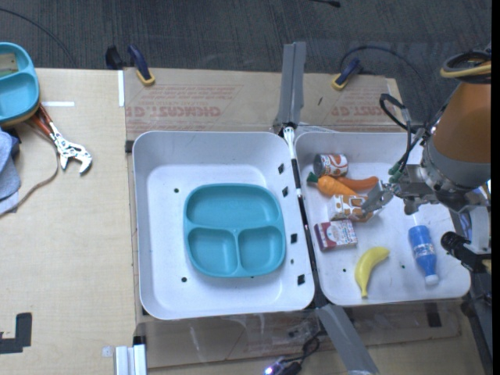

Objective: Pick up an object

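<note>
The right bin (406,286) holds a red-and-white can (333,164), an orange carrot (344,185), a small white-and-orange carton (349,206), a dark red packet (336,234), a yellow banana (369,266) and a blue bottle (423,252). My gripper (374,202) reaches in from the right and sits low over the middle of this bin. Its tip is right beside the carton and just below the carrot's thick end. Nothing is visibly lifted off the bin floor.
The left bin (160,233) holds a teal divided plate (234,229). A metal divider bar (293,84) runs between the bins at the back. On the bench at far left lie a wrench (70,153), a teal container (16,80) and a grey cloth (8,170).
</note>
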{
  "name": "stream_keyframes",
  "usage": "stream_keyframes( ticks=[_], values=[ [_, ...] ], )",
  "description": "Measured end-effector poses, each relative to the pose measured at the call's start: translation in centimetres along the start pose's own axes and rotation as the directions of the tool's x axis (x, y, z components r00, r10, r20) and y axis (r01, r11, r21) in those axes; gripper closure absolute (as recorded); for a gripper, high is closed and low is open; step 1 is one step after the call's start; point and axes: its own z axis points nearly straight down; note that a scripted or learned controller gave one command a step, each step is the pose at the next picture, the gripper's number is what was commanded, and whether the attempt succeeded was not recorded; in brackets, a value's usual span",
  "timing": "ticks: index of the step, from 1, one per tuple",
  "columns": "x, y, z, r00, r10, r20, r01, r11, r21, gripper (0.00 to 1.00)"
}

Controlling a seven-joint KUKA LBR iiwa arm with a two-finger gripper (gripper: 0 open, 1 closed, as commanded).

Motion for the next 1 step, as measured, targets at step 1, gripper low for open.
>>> stream_keyframes(
  ticks=[1],
  values=[
    [-0.07, 0.06, -0.59, 1.000, 0.001, -0.001, -0.001, 1.000, 0.006, 1.00]
  ],
)
